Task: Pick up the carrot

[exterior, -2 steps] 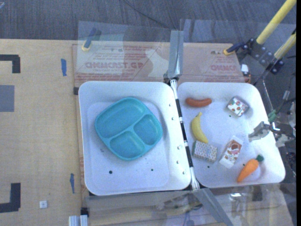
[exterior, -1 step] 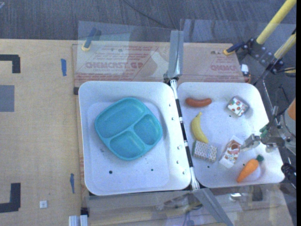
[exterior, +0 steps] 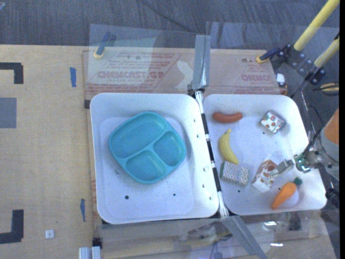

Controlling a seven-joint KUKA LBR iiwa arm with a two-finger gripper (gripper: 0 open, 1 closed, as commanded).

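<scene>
The carrot (exterior: 284, 194), orange with a small green top, lies in the near right corner of the right bin (exterior: 253, 104), pointing toward the bin's front edge. My gripper (exterior: 297, 163) hovers at the bin's right rim, a short way above and to the right of the carrot's green end. It touches nothing that I can make out. The arm (exterior: 330, 144) comes in from the right edge of the view.
A small white and orange carton (exterior: 264, 175) stands just left of the carrot, beside a speckled block (exterior: 235, 173). A banana (exterior: 228, 147), a sausage (exterior: 227, 116) and a white and red packet (exterior: 272, 122) lie farther back. The left bin (exterior: 108, 198) holds a blue divided plate (exterior: 147, 145).
</scene>
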